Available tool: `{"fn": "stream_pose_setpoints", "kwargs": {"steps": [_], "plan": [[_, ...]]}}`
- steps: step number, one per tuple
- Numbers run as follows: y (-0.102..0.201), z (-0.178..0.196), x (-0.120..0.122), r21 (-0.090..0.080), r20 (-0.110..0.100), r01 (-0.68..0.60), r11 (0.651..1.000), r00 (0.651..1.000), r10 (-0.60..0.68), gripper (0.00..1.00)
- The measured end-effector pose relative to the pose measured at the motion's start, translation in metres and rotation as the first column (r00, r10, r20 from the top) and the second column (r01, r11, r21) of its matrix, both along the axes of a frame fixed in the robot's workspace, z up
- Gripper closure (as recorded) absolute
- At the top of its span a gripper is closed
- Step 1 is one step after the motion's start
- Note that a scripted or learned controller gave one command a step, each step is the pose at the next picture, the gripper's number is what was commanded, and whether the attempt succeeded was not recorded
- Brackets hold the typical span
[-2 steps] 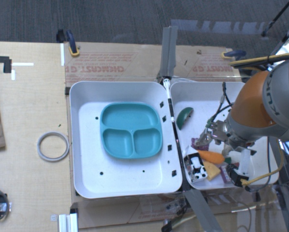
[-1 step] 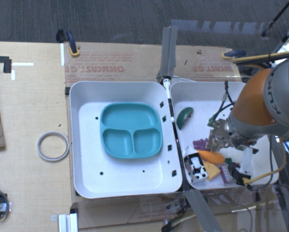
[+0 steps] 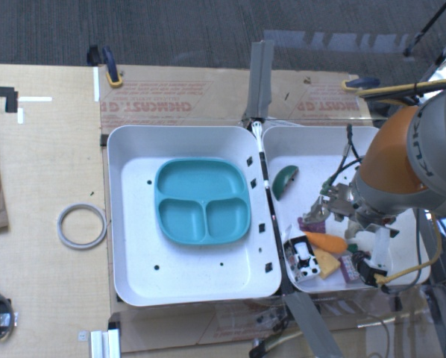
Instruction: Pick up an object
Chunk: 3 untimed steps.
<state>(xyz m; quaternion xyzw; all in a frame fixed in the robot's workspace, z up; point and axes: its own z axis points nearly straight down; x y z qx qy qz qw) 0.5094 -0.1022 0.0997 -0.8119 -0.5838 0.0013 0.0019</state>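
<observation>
Altogether, two white bins [image 3: 126, 222]: one teal tray [image 3: 203, 201], one carrot [image 3: 327, 242].

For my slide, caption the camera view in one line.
Robot arm's gripper low in the right bin over a carrot and other small items; a teal divided plate sits in the left bin.

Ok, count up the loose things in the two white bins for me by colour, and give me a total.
Teal: 1, the divided plate in the left bin
Dark green: 1, the leaf-shaped piece in the right bin
Orange: 1, the carrot
Yellow: 1, the wedge
Black and white: 1, the small block
Total: 5 that are clear; things under the hand are too hidden to count.
</observation>
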Motion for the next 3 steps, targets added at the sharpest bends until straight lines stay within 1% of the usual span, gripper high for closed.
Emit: {"fn": "stream_pose_setpoints", "kwargs": {"steps": [1,2,3], "plan": [[0.0046,-0.0079,-0.0267,-0.001,0.004,0.098,0.995,0.995,-0.098,0.00],[0.0029,0.0012,-0.0258,-0.001,0.006,0.103,0.995,0.995,-0.103,1.00],[0.0030,0.0011,-0.0259,0.000,0.005,0.103,0.995,0.995,-0.103,0.00]]}}
